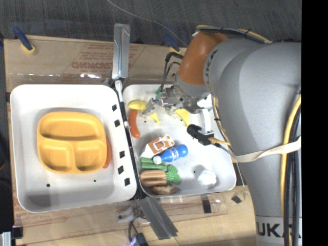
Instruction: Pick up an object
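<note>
Two shallow white bins (pixel 20 137) share a bench, the gripper (pixel 163 99) low in the right one, fingers' state unclear, just right of a yellow plastic banana (pixel 136 105) lying crosswise.

A yellow divided tray (pixel 72 140) in a white bin (pixel 20 137); beside it, a blue-and-white bottle (pixel 173 153), an orange sausage (pixel 134 124).

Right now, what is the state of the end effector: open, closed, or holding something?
End effector: low in the right bin, near the yellow pieces; open or closed cannot be told.
</note>
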